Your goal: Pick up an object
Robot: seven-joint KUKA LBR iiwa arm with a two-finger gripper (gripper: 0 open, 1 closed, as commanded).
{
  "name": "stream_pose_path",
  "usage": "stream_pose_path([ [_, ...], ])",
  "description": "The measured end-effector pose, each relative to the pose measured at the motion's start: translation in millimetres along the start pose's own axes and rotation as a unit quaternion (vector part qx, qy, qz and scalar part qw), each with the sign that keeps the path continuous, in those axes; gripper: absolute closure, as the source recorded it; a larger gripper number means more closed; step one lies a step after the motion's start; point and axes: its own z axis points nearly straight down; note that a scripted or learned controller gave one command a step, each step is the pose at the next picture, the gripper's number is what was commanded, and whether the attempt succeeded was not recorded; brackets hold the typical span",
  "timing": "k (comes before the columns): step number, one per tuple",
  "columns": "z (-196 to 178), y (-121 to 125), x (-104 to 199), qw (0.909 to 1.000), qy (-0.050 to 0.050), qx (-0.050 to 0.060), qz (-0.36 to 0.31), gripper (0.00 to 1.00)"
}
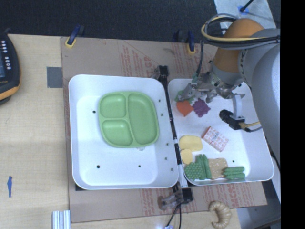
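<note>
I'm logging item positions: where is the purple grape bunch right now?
The purple grape bunch lies in the right bin, near its far left corner, right beside the orange piece and just below the hand.

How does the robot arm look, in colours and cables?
The arm is grey and rounded, with an orange band above the wrist. A yellow and black cable loops around that band. The gripper is grey metal.

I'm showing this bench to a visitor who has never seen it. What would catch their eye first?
Probably the green divided plate, alone in the left bin. Next, the grey arm with its orange band, reaching in from the right, its gripper low over an orange piece and purple grapes at the far end of the right bin.
</note>
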Motion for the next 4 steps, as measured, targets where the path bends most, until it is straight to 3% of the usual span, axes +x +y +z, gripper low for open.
stream_pose_path([
  [1,-13,2,0,1.0,-0.001,-0.002,-0.002,1.0],
  [2,-12,1,0,1.0,-0.001,-0.001,-0.003,0.0],
  [3,8,-6,8,1.0,0.0,0.009,0.0,0.0],
  [4,7,-6,-54,1.0,-0.001,0.006,0.004,0.0],
])
